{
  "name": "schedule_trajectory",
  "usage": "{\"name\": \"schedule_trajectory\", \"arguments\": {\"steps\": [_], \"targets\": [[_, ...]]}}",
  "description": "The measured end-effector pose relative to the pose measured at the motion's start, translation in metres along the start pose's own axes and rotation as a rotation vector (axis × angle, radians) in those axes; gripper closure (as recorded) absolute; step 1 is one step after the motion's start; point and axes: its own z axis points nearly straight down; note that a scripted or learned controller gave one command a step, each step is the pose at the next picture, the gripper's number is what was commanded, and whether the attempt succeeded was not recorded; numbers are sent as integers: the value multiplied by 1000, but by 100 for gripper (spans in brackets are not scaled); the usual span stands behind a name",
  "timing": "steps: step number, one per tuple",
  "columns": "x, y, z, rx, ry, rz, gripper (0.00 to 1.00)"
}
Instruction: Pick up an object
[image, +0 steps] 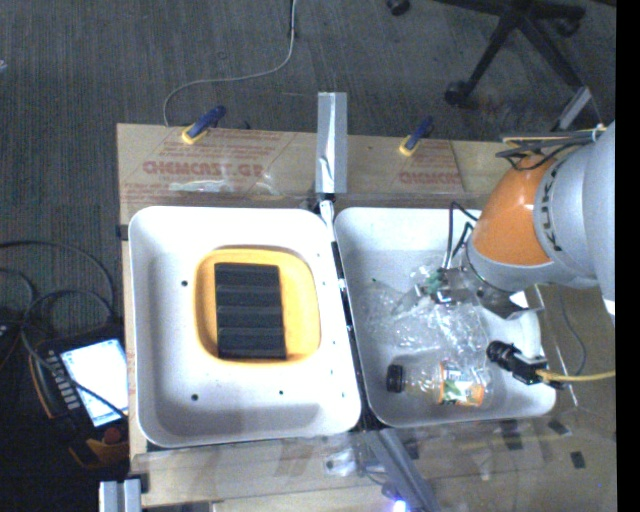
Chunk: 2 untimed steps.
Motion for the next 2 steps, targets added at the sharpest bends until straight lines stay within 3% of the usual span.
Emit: {"name": "schedule_trajectory", "arguments": {"steps": [1,2], "targets": [[-44,24,-37,17,3,109,0],[-89,32,-123,17,1,175,0]]}}
